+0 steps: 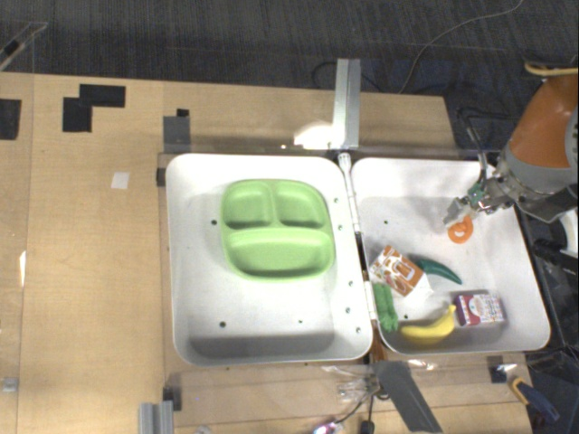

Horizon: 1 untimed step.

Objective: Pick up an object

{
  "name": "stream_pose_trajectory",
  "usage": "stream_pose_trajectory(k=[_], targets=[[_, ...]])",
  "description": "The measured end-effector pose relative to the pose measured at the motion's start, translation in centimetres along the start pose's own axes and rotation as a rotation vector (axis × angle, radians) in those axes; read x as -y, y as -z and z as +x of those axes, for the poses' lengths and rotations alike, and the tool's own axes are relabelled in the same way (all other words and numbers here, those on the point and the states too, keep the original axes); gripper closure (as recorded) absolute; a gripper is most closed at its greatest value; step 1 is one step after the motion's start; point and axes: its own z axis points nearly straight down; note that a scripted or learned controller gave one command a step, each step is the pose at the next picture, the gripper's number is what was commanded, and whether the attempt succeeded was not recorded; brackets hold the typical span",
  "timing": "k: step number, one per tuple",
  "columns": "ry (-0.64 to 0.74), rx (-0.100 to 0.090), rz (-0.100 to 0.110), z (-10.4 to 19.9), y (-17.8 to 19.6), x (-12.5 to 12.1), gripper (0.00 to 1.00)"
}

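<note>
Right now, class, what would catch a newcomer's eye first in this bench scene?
Probably the green divided plate, lying alone in the left bin. Next, the arm's orange band at the right edge, with the claw over the right bin, just above a small orange ring.

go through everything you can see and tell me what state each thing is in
green divided plate: flat in the left bin, right side up.
orange ring: in the right bin, just below the tool.
snack packet: lying flat.
dark green pepper: lying beside the packet.
banana: lying near the front wall.
small carton: on its side.
green stick: lying along the left wall.
</note>
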Motion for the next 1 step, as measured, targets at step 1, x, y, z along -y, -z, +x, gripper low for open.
stream_pose_trajectory(k=[1], targets=[[-0.042,-0.001,0.0,5.05,8.79,-2.97,1.0]])
